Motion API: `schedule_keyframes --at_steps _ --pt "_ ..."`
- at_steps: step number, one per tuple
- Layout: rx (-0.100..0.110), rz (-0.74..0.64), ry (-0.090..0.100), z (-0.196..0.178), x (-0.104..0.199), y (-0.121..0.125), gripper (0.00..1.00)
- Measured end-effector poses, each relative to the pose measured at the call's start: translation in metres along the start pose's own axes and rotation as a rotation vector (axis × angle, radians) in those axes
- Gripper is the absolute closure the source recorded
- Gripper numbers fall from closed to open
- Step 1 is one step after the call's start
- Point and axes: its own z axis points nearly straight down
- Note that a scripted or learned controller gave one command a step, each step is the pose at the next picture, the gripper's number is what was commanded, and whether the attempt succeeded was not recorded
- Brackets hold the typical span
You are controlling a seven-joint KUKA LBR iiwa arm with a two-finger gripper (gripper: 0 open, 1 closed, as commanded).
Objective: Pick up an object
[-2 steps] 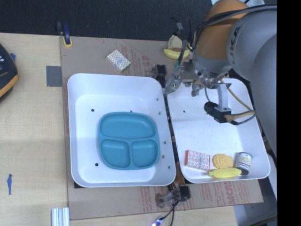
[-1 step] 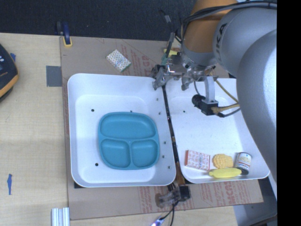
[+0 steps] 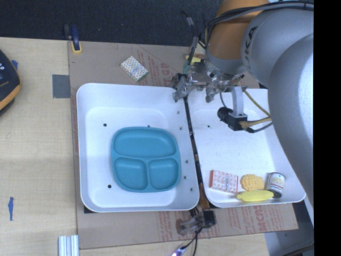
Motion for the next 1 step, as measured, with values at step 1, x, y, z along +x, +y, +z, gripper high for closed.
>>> schedule_keyframes --at_steps 1 --pt "-0.007 0.004 -0.011 0.0336 0.0511 0.0015 0.00"
